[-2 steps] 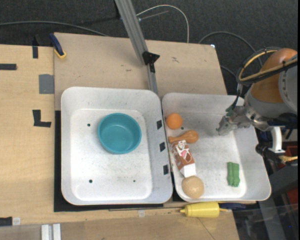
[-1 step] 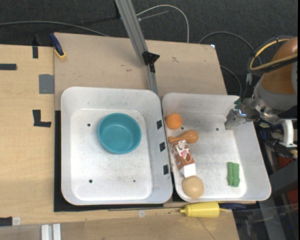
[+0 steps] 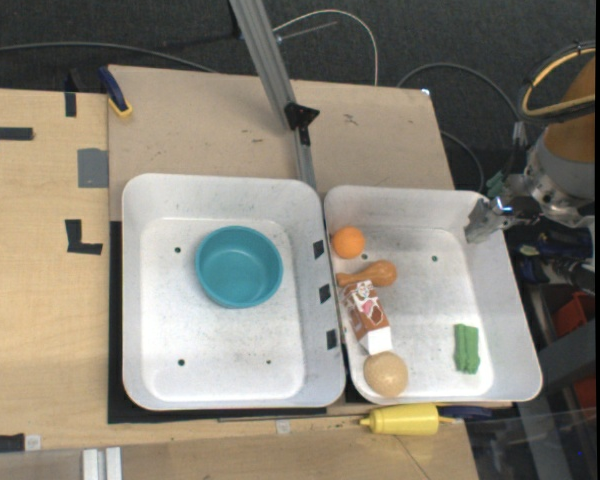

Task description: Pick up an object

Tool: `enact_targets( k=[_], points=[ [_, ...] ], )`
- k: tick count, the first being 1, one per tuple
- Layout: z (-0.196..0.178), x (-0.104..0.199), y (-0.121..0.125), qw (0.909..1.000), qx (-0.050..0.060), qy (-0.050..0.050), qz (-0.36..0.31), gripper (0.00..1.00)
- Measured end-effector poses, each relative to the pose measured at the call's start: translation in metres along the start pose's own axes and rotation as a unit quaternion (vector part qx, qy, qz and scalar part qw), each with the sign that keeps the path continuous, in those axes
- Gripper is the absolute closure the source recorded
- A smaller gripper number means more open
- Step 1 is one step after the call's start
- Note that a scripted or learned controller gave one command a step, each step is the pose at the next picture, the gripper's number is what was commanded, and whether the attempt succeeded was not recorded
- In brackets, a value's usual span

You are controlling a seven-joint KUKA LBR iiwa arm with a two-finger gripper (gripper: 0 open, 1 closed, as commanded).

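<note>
In the right bin (image 3: 500, 268) lie an orange ball (image 3: 348, 242), a tan pear-like piece (image 3: 371, 273), a red and white carton (image 3: 368, 318), a beige round object (image 3: 385, 373) and a green block (image 3: 466, 348). My gripper (image 3: 483, 218) hangs over the right bin's far right rim, apart from all of these. I cannot make out how its tips stand.
The left bin (image 3: 150, 298) holds a teal bowl (image 3: 240, 266). A yellow bottle (image 3: 405, 420) lies on the bench just in front of the right bin. A grey metal pole (image 3: 270, 58) slants down to the gap between the bins. Cables run behind the bins.
</note>
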State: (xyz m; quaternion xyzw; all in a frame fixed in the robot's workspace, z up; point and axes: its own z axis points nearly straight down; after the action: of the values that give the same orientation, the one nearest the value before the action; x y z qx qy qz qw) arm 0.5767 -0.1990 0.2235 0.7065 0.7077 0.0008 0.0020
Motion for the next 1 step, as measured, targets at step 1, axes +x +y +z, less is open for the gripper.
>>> enact_targets(
  k=[1],
  points=[
    [-0.0095,0.0579,-0.0054,1.0000,0.002,0.002,-0.003,1.00]
  ],
)
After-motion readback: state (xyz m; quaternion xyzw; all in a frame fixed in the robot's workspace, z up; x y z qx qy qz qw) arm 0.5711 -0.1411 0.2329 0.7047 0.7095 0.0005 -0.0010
